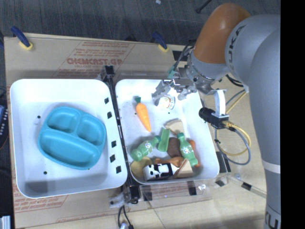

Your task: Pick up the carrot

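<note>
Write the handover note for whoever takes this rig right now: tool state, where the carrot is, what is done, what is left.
Tool: above the upper part of the right bin, fingers apart, nothing between them.
Carrot: lies on the floor of the right bin, left of the tool, green top pointing to the far wall. It is apart from the pile of toy items at the bin's near end.
Left bin: holds a blue divided plate.
Done: the arm is over the correct bin.
Left: shift the tool over the carrot, descend, close, lift.
</note>
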Robot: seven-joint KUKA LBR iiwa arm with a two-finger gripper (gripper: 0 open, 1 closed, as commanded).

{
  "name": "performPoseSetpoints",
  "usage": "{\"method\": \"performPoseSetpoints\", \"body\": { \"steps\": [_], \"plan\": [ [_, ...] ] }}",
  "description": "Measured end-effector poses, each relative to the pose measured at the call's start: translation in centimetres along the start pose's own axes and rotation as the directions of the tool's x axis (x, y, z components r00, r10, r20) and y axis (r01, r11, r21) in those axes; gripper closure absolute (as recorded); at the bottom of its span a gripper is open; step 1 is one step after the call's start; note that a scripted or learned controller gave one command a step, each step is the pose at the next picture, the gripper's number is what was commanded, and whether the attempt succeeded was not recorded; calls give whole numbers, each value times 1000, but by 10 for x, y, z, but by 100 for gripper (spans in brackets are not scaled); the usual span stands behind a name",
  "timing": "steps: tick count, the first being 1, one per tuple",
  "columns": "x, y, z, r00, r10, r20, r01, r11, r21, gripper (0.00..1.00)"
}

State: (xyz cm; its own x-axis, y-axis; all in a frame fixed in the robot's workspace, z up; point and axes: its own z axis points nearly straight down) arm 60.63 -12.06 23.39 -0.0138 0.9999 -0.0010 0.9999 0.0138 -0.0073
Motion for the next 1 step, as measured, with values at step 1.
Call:
{"method": "performPoseSetpoints", "body": {
  "steps": [1],
  "plan": [
    [9,-3,144,997,78,0,-78,997,2,0]
  ]
}}
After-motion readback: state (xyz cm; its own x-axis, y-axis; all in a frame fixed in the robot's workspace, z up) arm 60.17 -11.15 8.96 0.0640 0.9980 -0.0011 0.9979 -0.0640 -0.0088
